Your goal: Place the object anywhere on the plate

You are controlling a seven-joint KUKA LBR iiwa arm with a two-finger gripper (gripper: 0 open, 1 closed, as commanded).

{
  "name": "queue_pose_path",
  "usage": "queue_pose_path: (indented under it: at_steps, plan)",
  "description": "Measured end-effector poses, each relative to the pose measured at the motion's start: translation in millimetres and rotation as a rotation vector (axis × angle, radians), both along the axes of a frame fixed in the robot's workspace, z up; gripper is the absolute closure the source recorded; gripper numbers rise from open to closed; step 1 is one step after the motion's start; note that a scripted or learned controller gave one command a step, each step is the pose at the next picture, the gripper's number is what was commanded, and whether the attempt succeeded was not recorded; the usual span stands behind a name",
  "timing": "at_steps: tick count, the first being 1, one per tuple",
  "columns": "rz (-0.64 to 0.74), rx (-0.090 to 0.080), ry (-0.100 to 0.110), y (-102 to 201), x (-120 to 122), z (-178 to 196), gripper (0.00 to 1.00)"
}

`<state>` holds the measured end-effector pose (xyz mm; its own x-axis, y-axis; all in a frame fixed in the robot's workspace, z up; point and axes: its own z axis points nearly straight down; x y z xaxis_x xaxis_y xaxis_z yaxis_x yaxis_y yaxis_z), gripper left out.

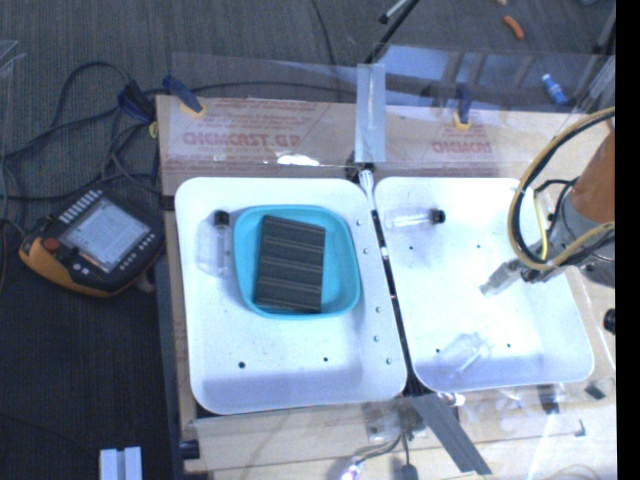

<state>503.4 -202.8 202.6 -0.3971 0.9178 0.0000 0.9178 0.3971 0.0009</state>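
A blue square plate [340, 268] lies in the left bin [290, 378]. A dark grey ribbed block [291, 263] rests flat on the middle of the plate. My gripper [498, 282] hovers over the right bin [520, 363], near its right side, far from the plate. Nothing shows in its grasp. Yellow and black cables loop around the wrist above it.
A clear vial with a black cap [213, 238] lies just left of the plate in the left bin. The right bin holds another clear black-capped vial [410, 218] at its back and a clear plastic piece [465, 348] near its front. A pendant [95, 240] sits left of the bench.
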Motion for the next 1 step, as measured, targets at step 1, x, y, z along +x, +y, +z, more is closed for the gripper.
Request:
queue_pose_path:
  at_steps: [1]
  plan:
    - [0.0,0.0,0.0,0.0,0.0,0.0,0.0]
